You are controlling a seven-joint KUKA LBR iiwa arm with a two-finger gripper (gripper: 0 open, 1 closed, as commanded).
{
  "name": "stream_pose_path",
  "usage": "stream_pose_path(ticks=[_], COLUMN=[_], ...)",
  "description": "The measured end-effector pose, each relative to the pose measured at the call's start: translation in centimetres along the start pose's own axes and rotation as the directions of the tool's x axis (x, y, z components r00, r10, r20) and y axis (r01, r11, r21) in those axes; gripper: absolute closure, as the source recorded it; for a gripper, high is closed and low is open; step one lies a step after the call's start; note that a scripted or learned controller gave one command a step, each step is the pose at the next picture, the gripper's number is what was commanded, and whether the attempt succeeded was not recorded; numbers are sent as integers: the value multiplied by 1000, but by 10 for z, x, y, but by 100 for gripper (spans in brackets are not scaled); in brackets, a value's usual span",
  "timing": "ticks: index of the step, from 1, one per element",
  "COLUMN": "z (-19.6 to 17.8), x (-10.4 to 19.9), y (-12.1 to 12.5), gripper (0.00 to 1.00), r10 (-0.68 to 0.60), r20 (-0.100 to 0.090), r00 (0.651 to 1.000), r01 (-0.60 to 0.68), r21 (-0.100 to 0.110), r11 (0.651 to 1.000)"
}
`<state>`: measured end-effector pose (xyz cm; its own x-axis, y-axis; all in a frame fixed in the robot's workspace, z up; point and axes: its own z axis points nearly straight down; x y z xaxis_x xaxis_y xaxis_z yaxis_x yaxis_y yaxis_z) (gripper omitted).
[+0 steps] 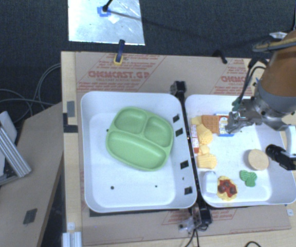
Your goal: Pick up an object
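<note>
Approach step: gripper [234,121] low over right bin [281,194] near its back edge, beside cracker [210,122]; finger state impossible to tell. Next: centre, descend, close.

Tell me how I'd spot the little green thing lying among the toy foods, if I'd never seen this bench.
Find the right-hand white bin, the one crowded with toy food. Look toward its near right corner, below the round tan disc and right of the red-and-yellow piece. The small leafy green toy lies there, the only green item in that bin.
</note>
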<state>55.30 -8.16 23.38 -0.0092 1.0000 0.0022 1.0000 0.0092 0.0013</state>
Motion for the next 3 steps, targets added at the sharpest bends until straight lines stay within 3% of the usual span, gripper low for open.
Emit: stream_pose_path(ticks=[3], z=[5], x=[148], y=[-40], gripper=[100], r10=[0], r20=[0], r00=[1000], r01=[0], r21=[1], r11=[1000])
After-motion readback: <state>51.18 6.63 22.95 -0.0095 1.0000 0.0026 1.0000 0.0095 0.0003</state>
